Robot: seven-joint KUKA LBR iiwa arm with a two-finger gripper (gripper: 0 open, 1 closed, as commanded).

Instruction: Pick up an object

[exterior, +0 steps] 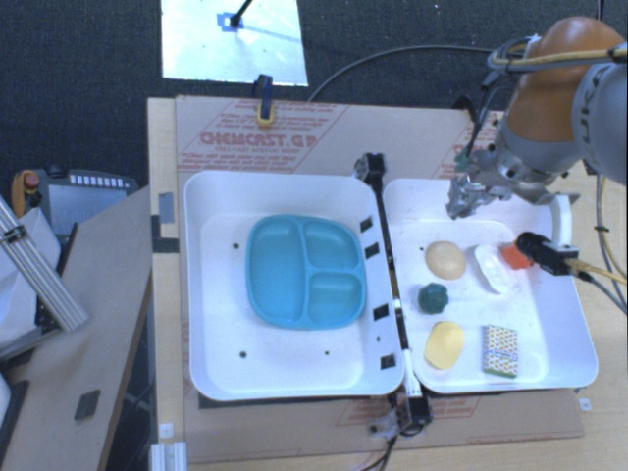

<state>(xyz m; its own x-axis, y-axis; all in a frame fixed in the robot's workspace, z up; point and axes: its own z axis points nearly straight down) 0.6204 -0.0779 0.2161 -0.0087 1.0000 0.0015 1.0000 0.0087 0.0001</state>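
My gripper (461,204) hangs over the back of the right bin (579,361), above and slightly right of a tan egg-shaped object (444,259). Nothing shows between its fingers. In the same bin lie a dark green ball (434,297), a yellow rounded piece (444,344), a patterned box (499,349), a white oblong object (491,267) and an orange piece (515,257) at the right.
The left bin (211,263) holds a blue divided plate (302,271). A black divider with clips (385,273) runs between the bins. Cables (392,62) trail behind the arm. A yellow clamp (265,106) stands at the board's back edge.
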